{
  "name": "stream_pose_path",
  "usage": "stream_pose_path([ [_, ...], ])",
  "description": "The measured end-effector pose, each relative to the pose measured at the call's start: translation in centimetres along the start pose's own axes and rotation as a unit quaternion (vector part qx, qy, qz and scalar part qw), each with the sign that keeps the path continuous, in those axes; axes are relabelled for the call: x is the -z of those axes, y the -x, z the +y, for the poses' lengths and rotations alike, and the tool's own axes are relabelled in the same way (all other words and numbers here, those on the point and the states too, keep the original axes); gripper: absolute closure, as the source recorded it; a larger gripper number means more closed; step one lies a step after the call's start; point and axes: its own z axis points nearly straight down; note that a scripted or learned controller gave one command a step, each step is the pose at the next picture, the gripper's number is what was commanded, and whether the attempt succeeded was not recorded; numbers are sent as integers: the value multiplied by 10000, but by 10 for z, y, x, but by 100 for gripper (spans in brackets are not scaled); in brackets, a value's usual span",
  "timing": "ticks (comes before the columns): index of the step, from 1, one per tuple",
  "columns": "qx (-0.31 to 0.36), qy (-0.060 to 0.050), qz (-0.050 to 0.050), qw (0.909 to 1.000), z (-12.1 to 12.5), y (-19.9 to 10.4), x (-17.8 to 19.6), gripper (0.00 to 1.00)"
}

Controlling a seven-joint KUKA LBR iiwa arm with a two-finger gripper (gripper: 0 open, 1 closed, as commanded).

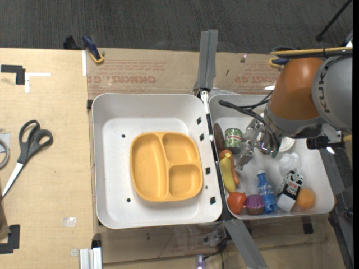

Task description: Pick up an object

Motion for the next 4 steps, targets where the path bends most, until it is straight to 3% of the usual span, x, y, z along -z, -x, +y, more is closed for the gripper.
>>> stream_pose_path([
  [1, -395, -8, 4, 9992, 1, -2, 0, 0],
  [2, -287, 5, -13, 9996, 22, 50, 1, 0],
  [3, -661, 0, -9, 9978, -54, 53, 1, 0],
  [4, -508, 6, -9, 9987, 17, 60, 1, 0],
])
